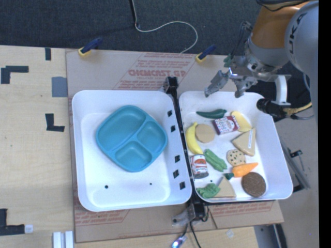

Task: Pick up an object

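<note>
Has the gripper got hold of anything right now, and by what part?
Nothing is held. The gripper hangs open above the right bin's far edge, nothing between its fingers.

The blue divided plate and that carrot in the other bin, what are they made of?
The blue plate looks like molded plastic: one even colour, smooth rounded compartments, soft sheen. The carrot seems to be a plastic toy too, flat bright orange with a green tip, though rubber or foam can't be ruled out from here.

dark carpet (62,14), pale wooden bench (31,154), cardboard sheet (129,71)
</note>
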Controlling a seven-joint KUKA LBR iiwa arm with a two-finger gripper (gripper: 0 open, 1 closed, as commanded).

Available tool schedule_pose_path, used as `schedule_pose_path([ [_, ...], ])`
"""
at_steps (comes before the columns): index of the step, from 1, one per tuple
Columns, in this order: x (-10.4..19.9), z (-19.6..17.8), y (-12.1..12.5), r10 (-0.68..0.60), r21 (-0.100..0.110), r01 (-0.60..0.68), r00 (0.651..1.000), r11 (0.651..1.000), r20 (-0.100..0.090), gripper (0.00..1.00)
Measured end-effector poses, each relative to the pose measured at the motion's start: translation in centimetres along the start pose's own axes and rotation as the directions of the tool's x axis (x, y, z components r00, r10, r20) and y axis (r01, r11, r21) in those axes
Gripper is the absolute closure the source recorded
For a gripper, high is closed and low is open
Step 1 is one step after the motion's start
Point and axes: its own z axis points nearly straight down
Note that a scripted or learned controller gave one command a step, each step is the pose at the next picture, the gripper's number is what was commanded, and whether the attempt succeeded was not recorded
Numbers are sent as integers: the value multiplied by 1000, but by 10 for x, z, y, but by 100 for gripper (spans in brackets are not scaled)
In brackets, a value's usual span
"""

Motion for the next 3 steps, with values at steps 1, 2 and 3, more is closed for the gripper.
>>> schedule_pose_path([
  [1, 46, -60, -39, -4, -5, 4, 1000, 1000, -2, 0],
  [2, 141, -104, -74, -10, -4, 10, 1000, 1000, -3, 0],
  [3, 135, -111, -73, -3, 0, 3, 1000, 1000, 0, 100],
])
